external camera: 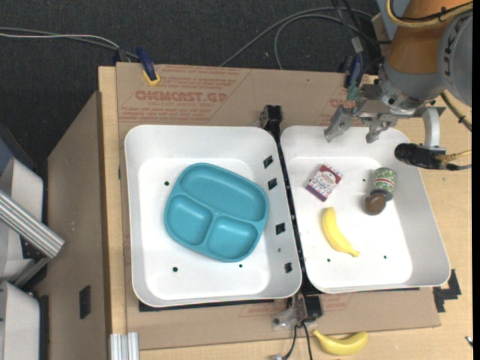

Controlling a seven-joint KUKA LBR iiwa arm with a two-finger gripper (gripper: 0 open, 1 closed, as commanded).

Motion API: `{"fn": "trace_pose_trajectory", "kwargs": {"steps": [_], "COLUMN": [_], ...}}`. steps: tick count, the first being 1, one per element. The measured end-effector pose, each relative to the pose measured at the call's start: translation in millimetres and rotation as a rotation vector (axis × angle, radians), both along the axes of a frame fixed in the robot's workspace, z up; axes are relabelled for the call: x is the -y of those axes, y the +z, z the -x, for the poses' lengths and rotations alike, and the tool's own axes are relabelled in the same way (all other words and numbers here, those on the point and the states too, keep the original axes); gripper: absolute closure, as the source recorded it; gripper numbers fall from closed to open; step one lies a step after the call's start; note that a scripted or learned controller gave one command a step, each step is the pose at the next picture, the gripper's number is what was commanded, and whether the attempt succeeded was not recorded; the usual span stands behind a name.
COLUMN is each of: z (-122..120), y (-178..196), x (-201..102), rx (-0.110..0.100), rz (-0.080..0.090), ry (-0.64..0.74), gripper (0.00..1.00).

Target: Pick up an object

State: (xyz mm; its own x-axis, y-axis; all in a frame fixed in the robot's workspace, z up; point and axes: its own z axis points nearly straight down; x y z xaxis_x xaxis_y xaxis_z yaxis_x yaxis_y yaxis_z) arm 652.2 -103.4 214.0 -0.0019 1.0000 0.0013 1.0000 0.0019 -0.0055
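Blue tray [216,211] in left bin [142,163]

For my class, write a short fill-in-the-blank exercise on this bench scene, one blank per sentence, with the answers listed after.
1. The divided blue tray lies in the ____ bin.
2. In the right bin, the yellow fruit is a ____.
3. The small purple packet lies to the ____ of the jar.
4. The gripper, fingers spread, hangs over the right bin's ____ edge.

Answers: left; banana; left; far
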Motion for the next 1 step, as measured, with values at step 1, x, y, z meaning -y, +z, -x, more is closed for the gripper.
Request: {"fn": "trace_pose_trajectory", "kwargs": {"steps": [1], "z": [2.6], "y": [-62.5], "x": [1.2], "rx": [-0.001], "rz": [0.000], "ry": [-0.002], "gripper": [0.00]}}
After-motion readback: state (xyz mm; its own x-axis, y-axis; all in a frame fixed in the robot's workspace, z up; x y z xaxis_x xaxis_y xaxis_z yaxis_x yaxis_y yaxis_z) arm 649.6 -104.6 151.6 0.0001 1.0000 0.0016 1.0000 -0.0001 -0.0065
